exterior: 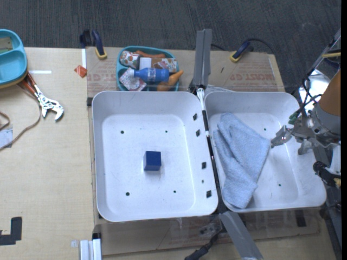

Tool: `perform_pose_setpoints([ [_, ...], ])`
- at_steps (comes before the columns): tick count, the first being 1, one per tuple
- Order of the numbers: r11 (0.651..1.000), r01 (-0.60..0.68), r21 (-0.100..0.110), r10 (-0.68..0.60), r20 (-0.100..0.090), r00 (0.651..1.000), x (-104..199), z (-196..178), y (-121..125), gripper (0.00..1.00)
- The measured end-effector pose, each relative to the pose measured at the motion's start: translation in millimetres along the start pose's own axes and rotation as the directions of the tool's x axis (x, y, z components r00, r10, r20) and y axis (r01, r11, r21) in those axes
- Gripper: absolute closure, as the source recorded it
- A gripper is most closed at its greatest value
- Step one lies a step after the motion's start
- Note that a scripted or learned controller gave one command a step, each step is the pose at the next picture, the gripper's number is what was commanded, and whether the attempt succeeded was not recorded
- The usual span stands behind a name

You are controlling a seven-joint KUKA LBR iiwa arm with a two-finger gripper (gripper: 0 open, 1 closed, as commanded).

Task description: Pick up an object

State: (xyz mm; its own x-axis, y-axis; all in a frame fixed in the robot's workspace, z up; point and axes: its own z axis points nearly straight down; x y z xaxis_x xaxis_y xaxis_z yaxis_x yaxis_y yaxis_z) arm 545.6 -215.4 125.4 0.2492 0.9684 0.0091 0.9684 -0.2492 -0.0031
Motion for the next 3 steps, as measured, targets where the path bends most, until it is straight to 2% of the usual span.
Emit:
perform_pose_setpoints([
  [1,0.991,-0.133,-0.001,0.133,0.009,0.991,-0.2,-8.7,-28.0,0.0],
  [2,0.951,-0.31,-0.005,0.31,0.009,0.951,2.0,-75.7,-45.7,0.0],
  [3,0.815,-0.58,-0.005,0.58,0.008,0.815,0.6,-64.1,-50.4,0.0],
])
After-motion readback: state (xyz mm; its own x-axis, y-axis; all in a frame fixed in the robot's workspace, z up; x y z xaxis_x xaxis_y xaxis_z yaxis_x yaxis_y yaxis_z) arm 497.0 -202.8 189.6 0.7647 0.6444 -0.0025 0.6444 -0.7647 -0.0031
